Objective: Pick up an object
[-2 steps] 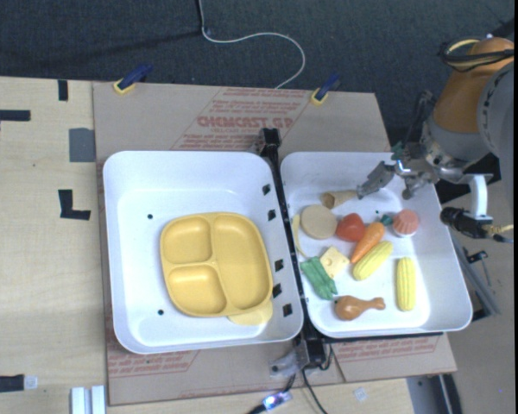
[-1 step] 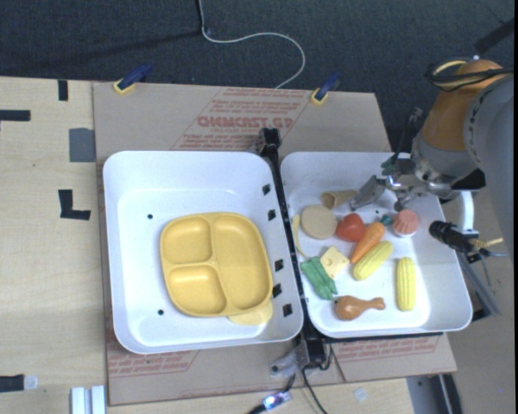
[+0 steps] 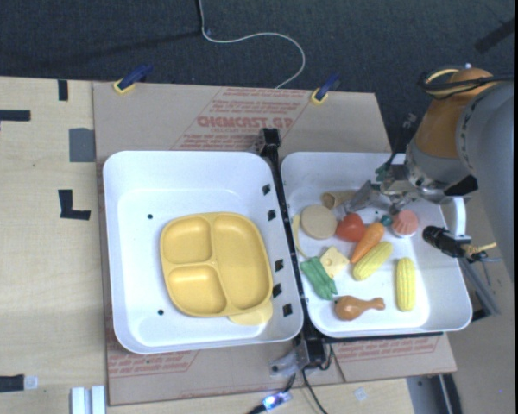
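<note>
The arm (image 3: 449, 136) reaches in from three o'clock, wrist bent low over the right bin (image 3: 440, 317). The gripper (image 3: 373, 198) hovers just above the toy tomato (image 3: 350, 228) and carrot (image 3: 368, 241), at twelve o'clock of the toy pile; whether it grips anything I cannot tell. The yellow divided plate (image 3: 214, 261) sits in the left bin (image 3: 138, 188).

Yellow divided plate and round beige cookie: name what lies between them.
In the camera view, the two white bins' adjoining walls with black clips lie between the yellow divided plate and the round beige cookie.
</note>
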`<action>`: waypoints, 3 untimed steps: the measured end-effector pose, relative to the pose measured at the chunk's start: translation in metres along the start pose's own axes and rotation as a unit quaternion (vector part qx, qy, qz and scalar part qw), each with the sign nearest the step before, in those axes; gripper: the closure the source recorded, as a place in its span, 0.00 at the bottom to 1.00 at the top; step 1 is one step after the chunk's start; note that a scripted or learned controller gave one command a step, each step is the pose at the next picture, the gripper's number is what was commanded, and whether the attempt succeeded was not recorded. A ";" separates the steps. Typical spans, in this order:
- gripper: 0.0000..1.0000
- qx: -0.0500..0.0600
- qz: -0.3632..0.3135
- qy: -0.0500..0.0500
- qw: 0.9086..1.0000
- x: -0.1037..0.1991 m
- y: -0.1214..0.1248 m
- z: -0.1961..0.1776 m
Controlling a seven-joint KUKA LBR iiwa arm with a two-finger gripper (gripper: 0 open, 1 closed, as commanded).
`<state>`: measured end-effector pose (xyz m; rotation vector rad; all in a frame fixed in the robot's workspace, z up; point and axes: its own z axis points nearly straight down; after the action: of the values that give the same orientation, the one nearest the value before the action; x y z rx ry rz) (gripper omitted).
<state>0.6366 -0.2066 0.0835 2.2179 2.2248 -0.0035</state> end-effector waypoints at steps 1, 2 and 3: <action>1.00 -0.001 -0.001 -0.001 1.000 0.000 0.001 -0.012; 1.00 -0.003 0.001 0.000 1.000 0.005 0.009 -0.073; 1.00 -0.003 0.000 0.001 1.000 0.016 0.012 -0.123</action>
<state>0.6483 -0.1905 0.2062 2.2159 2.2220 0.0043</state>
